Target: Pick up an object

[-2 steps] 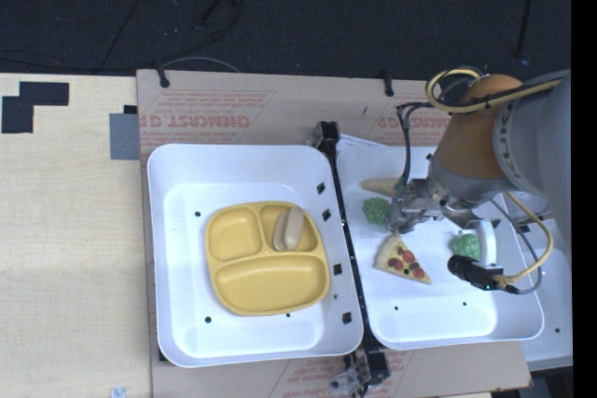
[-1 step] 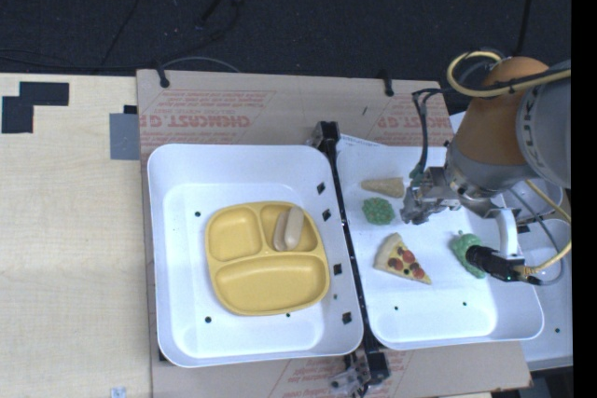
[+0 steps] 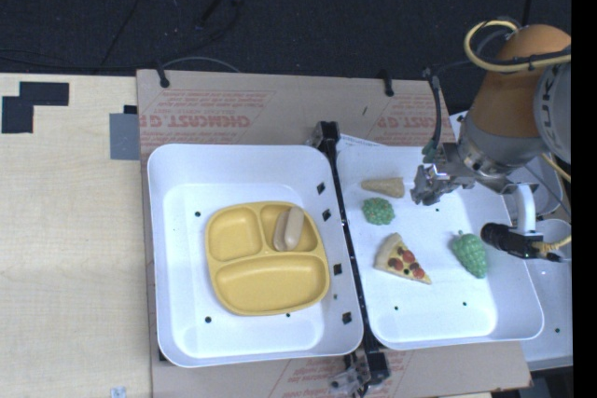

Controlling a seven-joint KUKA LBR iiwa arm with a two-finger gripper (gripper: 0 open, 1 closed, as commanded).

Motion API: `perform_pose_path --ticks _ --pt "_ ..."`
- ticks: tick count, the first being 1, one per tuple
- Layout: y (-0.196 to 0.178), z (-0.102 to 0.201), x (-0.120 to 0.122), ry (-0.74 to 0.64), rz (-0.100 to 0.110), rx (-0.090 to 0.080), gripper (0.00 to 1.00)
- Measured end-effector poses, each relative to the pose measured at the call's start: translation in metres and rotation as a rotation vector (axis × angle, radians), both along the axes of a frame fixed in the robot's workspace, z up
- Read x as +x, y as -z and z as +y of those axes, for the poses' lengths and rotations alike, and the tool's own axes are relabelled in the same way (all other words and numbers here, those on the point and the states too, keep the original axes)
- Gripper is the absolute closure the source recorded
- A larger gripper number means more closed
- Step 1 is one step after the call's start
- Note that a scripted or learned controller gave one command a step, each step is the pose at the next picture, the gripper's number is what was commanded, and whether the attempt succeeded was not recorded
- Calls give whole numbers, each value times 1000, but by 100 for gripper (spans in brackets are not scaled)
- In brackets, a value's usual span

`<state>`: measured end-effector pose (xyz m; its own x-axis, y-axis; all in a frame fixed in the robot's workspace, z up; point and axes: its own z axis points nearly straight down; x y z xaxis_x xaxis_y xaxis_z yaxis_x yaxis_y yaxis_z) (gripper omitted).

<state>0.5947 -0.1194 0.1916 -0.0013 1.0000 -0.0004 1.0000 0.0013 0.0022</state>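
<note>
Pick candidates are all in the right bin (image 3: 522, 317); gripper (image 3: 427, 186) hovers at its far side, nothing seen between the fingers.

4 loose items in that bin: tan wedge (image 3: 383, 187) far-left, green broccoli piece (image 3: 378, 212) just near of it, pizza slice (image 3: 402, 259) mid-bin, green grape bunch (image 3: 470, 254) toward the right. They lie apart, so each looks reachable from above. Gripper sits just right of the wedge, not touching it; open or closed, I cannot tell at this angle. My guess: wedge or broccoli is the target, being closest. Left bin (image 3: 173, 200) holds a yellow 3-compartment tray (image 3: 266, 284) with a hot dog (image 3: 288, 228) in its far-right compartment, well away from the arm.
</note>
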Motion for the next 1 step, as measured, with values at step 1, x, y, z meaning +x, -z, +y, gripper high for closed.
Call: perform_pose_path --ticks 1 --pt "-42 -1 2 0 0 0 100"
